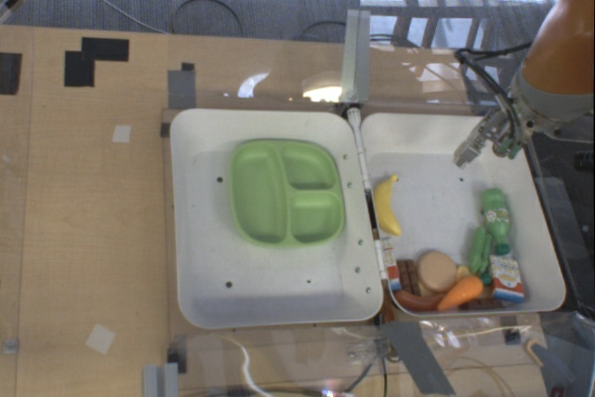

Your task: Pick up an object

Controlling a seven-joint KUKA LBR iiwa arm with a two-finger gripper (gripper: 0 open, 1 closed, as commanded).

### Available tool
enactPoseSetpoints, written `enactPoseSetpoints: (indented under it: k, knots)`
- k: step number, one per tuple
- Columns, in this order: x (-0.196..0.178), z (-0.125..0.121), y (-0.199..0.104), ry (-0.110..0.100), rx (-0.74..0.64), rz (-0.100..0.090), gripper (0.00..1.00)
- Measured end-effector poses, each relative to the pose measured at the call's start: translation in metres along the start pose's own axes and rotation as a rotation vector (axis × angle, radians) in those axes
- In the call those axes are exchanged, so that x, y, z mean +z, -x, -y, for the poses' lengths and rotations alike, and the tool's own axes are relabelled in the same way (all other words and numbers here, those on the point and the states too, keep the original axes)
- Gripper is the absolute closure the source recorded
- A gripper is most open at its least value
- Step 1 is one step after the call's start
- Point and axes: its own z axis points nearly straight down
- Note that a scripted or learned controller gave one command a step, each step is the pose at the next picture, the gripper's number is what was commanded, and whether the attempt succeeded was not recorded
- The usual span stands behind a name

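Observation:
The right bin (pixel 437 144) holds several toy foods along its left and near sides. A yellow banana (pixel 386 205) lies by the left wall. A green bottle (pixel 495 218) and a small green piece (pixel 479 248) sit at the right. In the near corner a tan round bun (pixel 437 271), an orange carrot (pixel 461 293), a brown bar (pixel 408 276) and a small carton (pixel 507 279) are crowded together. My gripper (pixel 487 147) hangs over the bin's far right part, above bare floor, open with nothing between its fingers. It is well apart from the bottle.
The left bin (pixel 200 200) holds a green divided plate (pixel 285 192) at its middle. A raised wall (pixel 364 200) divides the two bins. The arm's orange band (pixel 562 42) reaches in over the right bin's far right corner. Cables trail behind the bins.

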Motion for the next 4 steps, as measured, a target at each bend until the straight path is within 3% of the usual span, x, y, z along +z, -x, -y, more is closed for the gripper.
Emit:
enactPoseSetpoints:
  k: [1,2,3,4]
  knots:
    - [0.004,0.004,0.0,-0.005,0.004,-0.007,0.0]
    - [0.094,0.041,0.019,-0.005,-0.129,-0.006,0.0]
    - [0.103,0.053,0.015,-0.006,0.028,-0.006,0.0]
    - [0.087,0.05,0.019,0.0,0.023,0.009,1.0]
